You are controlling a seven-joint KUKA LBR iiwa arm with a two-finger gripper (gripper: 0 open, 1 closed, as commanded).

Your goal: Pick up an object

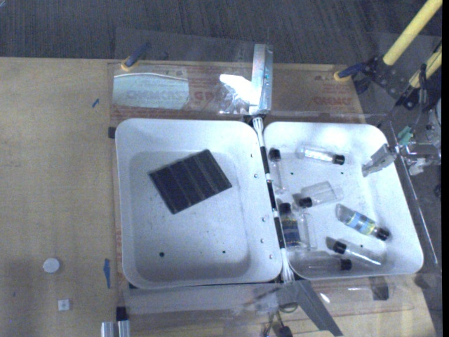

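Left shallow white bin (133, 188): one dark ribbed rectangular panel (189, 181), lying flat, tilted.
Right shallow white bin (403, 248): several clear plastic vials with black caps, scattered, among them one near the far wall (319, 154) and one with a blue-yellow label (361, 223).
Gripper (379, 160) at right bin's far right edge; state of fingers: cannot tell.
Wooden tabletop (49, 153) beneath.

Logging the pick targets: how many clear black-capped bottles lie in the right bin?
About 6 bottles in the right bin: far, middle, right, divider, near, front. Some may be hidden.
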